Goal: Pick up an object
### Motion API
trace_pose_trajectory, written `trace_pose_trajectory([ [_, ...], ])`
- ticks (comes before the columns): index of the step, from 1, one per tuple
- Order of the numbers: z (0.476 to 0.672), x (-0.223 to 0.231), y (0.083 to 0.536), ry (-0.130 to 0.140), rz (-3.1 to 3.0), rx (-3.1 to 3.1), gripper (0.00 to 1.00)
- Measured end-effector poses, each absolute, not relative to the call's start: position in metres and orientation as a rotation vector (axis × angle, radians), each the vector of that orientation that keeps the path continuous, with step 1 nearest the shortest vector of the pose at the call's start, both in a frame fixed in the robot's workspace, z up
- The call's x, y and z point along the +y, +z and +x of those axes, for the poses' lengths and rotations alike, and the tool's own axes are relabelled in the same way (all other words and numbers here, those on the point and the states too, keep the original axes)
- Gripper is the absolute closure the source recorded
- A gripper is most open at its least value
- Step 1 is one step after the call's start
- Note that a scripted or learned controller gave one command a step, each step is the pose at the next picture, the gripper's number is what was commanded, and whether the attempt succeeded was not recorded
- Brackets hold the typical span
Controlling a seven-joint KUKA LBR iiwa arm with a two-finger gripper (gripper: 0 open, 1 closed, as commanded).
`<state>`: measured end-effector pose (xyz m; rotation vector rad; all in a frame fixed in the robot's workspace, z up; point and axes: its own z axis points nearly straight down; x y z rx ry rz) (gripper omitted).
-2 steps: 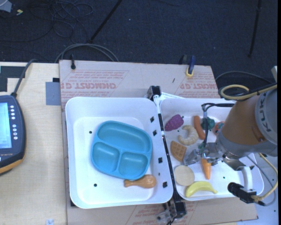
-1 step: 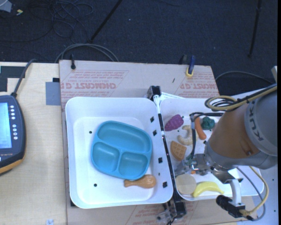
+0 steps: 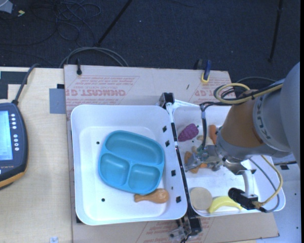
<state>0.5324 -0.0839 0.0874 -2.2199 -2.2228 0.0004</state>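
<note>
1. A cardboard-covered bench [image 3: 142, 87] stands before a dark floor strewn with cables; a teach pendant [image 3: 5, 138] lies at 9 o'clock.
2. The left bin [image 3: 86, 120] holds a blue divided tray [image 3: 131, 161], with a tan toy drumstick [image 3: 153, 196] touching the tray's edge at 5 o'clock.
3. The grey arm [image 3: 263, 120] reaches in from 3 o'clock, its gripper [image 3: 195, 160] low in the right bin [image 3: 278, 199] among small orange pieces; whether the jaws are wide or narrow cannot be told.
4. A purple toy [image 3: 188, 131] lies at 12 o'clock from the gripper, just beside it.
5. A beige disc [image 3: 200, 196] and a yellow banana [image 3: 224, 203] rest at the gripper's 6 o'clock, touching each other.
</note>
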Motion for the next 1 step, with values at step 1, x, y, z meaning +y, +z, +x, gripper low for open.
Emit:
trace_pose_trajectory([
  [1,0.5219,-0.0769,0.2267,-0.006,-2.222,-2.226,0.0],
])
